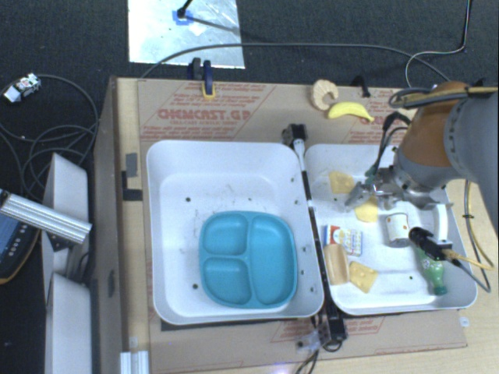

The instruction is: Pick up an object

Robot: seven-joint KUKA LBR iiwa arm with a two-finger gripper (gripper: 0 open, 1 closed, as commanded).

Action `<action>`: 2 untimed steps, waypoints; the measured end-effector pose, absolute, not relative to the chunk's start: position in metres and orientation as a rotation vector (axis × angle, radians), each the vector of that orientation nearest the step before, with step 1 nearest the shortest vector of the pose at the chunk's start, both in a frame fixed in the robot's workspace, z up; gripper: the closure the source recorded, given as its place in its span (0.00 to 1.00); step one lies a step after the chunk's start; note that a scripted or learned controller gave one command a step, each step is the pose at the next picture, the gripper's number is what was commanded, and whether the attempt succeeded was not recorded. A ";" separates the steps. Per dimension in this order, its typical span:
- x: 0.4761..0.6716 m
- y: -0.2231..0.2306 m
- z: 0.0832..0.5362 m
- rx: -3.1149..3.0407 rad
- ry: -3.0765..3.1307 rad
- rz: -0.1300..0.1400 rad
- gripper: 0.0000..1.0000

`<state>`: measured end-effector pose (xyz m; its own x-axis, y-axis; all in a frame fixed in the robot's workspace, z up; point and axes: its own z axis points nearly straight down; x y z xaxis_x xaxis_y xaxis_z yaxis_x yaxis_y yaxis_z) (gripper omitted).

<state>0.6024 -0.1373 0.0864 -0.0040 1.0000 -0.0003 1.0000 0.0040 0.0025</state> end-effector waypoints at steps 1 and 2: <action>0.593 -0.142 0.084 2.218 2.223 0.000 0.00; 0.594 -0.141 0.095 2.216 2.223 0.003 1.00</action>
